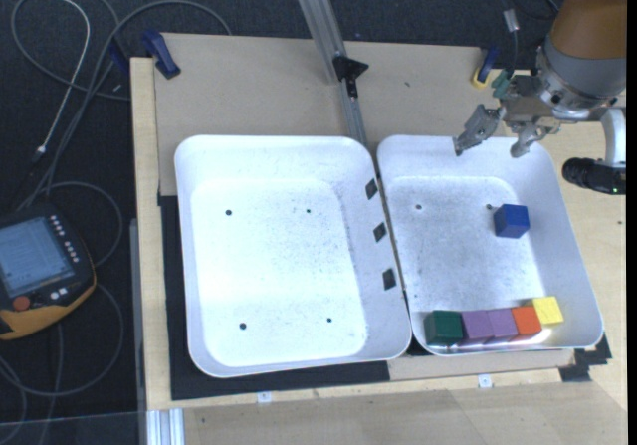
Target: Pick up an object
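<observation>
— So, what sits on the desk?
— Two white bins side by side: the left bin and the right bin. The arm reaches over the right bin's far edge.
— And the hand?
— Its fingers stand apart, gripping nothing.
— The blocks?
— A blue block lies alone; green, purple, orange and yellow blocks line the near wall.

Blue cube sits alone, upper-right of right bin. Green, purple, orange, yellow cubes in a touching row along bin's near wall.
</observation>
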Tool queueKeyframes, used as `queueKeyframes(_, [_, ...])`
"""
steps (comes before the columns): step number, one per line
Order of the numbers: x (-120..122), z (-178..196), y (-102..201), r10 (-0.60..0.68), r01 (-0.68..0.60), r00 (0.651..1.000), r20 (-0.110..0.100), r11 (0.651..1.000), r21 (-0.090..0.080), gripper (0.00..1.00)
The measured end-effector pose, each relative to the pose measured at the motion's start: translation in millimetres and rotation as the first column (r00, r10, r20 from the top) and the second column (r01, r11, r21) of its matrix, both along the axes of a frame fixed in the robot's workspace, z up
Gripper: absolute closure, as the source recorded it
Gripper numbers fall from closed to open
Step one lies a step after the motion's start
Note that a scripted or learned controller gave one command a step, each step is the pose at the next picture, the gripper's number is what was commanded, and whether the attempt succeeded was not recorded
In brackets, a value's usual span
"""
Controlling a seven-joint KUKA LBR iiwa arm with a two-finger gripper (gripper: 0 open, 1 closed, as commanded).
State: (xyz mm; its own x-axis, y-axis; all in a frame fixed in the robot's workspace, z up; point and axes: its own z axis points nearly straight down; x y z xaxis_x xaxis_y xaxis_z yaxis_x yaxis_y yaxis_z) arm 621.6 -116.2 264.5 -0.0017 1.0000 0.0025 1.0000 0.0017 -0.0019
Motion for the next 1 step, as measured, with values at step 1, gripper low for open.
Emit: queueKeyframes(1, [-49.5, 16.8, -64.6, -0.008, 0.008, 1.0, 0.0, 1.0, -0.004, 0.0])
